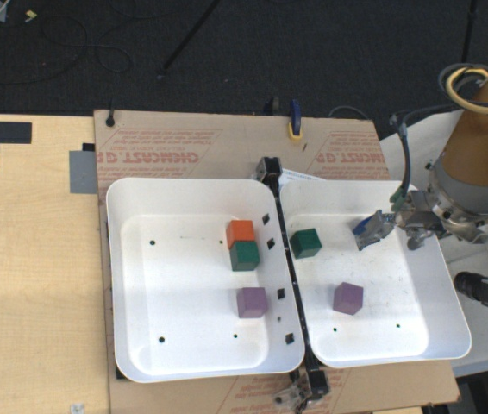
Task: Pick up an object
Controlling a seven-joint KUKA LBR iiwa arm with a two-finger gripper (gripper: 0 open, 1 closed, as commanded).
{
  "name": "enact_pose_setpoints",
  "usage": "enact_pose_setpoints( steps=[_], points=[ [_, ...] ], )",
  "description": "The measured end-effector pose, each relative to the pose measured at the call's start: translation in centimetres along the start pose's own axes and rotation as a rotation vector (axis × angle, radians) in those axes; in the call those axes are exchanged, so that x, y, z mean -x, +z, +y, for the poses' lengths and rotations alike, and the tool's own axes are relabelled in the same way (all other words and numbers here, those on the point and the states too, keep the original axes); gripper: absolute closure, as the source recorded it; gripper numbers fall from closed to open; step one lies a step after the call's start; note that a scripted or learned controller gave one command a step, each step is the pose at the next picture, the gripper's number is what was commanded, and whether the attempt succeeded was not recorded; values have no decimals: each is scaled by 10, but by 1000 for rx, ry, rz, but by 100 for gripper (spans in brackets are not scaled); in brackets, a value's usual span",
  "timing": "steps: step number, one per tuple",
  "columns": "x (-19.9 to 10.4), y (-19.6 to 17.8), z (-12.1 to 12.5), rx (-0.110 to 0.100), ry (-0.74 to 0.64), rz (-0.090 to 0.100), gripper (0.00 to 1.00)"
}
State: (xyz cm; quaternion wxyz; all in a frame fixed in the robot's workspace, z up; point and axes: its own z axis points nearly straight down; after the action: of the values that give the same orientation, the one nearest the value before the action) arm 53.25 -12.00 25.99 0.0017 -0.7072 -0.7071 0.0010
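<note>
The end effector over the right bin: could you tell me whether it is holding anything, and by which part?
Nothing is visibly held. The end effector hangs over the right bin, apart from the green block and purple block.

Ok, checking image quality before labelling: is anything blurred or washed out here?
Camera view: cubes sharp, e.g. the orange cube; the left bin reads bright white yet keeps its rim; the gripper looks slightly soft; background dark.

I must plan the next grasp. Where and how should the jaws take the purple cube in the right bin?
Grip the purple cube from above, across two opposite flat side faces. It sits flat and alone on the right bin floor, well apart from the green cube and the walls, so probably any pair of sides is free.
</note>
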Motion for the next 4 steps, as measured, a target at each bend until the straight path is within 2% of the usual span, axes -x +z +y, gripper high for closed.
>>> enact_pose_setpoints(
  steps=[1,2,3,4],
  points=[
    [44,128,-14,-12,4,1,0],
    [23,148,-29,23,3,-7,0],
    [-34,171,-2,8,-4,-3,0],
    [-30,161,-3,6,5,-4,100]
  ],
)
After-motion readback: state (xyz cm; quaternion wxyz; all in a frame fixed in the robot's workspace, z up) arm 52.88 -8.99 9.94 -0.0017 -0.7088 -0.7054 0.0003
